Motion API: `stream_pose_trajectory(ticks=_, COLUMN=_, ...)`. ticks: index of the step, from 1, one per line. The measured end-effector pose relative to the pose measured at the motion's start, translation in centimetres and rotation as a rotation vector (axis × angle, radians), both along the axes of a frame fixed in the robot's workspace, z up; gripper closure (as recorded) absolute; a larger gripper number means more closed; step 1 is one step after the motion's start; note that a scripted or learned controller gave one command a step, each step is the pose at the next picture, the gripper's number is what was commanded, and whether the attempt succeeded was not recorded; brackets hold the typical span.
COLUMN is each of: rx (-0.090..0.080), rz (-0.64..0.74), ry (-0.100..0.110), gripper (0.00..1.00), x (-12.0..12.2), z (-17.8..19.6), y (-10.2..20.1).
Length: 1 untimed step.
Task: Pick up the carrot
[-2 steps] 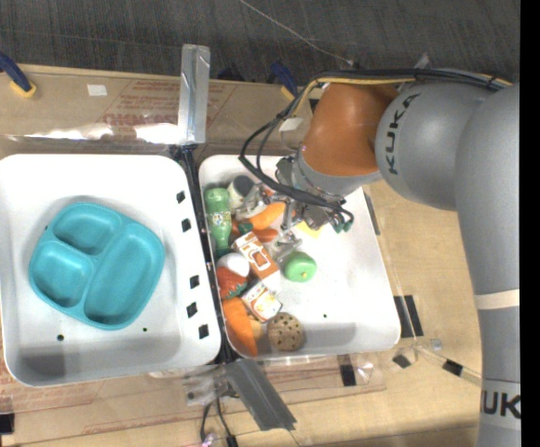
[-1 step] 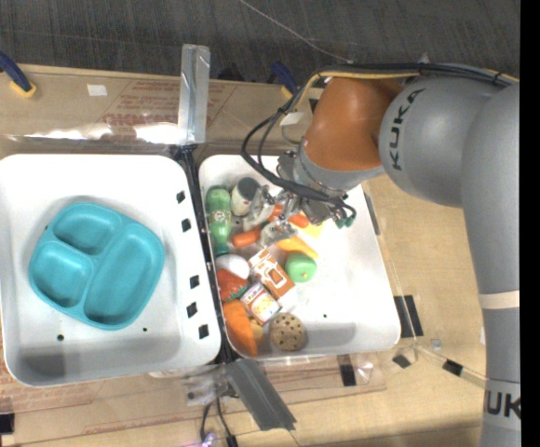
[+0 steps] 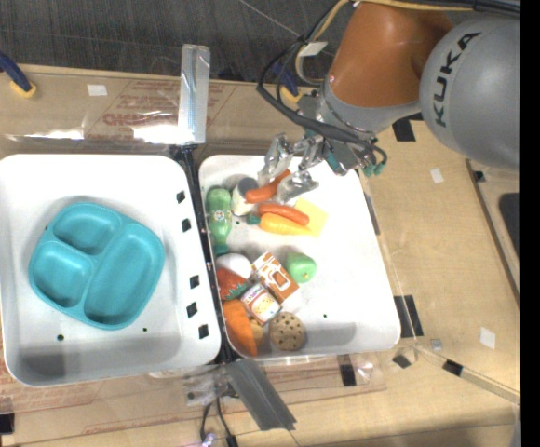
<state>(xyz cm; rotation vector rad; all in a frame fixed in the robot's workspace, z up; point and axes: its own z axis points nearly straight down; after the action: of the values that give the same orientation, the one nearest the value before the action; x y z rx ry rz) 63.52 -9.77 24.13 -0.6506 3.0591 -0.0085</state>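
The carrot (image 3: 263, 193) is a small orange piece lying at a slant near the back of the right bin (image 3: 354, 277). Its lower left end rests by a grey-white item (image 3: 244, 191). My gripper (image 3: 288, 172) reaches down from the right over the bin's back part. Its two metal fingers (image 3: 275, 159) stand on either side of the carrot's upper right end, and the carrot shows between them. An orange-red pepper-like piece (image 3: 284, 216) lies just in front of the carrot on a yellow item (image 3: 313, 217).
The right bin also holds a green vegetable (image 3: 219, 214), a green apple-like piece (image 3: 302, 268), a small carton (image 3: 274, 276), a cookie (image 3: 288, 331) and an orange item (image 3: 239, 329). In the left bin (image 3: 19, 194) lies a teal divided plate (image 3: 96, 264).
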Motion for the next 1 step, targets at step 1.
stream_pose_trajectory(ticks=1, rx=0.003, rz=0.09, ry=0.021, gripper=1.0, x=-1.01, z=-10.14, y=-7.6)
